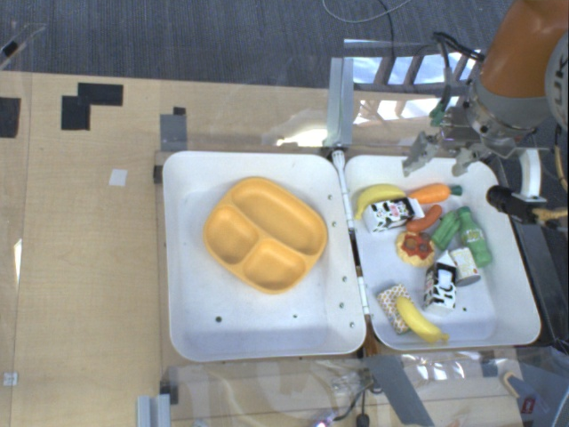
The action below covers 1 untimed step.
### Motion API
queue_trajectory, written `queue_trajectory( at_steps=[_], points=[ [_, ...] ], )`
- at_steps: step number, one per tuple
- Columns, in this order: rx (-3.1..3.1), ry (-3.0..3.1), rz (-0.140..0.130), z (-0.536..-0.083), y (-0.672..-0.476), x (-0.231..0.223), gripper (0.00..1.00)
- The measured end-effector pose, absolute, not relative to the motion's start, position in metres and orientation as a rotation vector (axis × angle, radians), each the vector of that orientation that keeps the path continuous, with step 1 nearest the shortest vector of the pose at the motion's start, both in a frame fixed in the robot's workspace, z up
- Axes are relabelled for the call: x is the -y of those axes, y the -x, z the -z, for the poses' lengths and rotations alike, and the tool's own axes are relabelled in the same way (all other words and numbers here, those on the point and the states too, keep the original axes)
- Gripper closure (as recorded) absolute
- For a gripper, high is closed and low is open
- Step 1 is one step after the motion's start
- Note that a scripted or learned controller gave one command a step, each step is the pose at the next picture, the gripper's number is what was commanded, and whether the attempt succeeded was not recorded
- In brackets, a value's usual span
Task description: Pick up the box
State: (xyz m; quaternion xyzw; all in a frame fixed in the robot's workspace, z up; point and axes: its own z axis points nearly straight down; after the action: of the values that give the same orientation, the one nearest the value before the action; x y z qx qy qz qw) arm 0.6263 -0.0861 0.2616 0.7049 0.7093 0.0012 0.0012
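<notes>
Two small cow-patterned boxes lie in the right bin (pixel 516 323). One box (pixel 392 213) rests near the bin's far left, beside a banana (pixel 376 195) and below a carrot (pixel 428 193). The other box (pixel 440 289) stands lower down, near a second banana (pixel 420 320). My gripper (pixel 440 160) hangs over the bin's far edge, above and to the right of the first box. It is open, its fingers spread, with nothing between them.
A yellow divided plate (pixel 265 232) lies in the left bin (pixel 191 318). The right bin also holds a red sausage (pixel 425 221), a pizza slice (pixel 415 248), two green bottles (pixel 474 238), a small can (pixel 465 266) and a waffle (pixel 391 299). A metal frame (pixel 341 96) stands behind the bins.
</notes>
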Motion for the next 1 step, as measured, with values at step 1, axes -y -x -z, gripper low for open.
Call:
queue_trajectory(
  at_steps=[1],
  points=[
    [-2.229, -2.205, -0.010, -0.2735, -0.6279, 0.0847, 1.00]
  ],
)
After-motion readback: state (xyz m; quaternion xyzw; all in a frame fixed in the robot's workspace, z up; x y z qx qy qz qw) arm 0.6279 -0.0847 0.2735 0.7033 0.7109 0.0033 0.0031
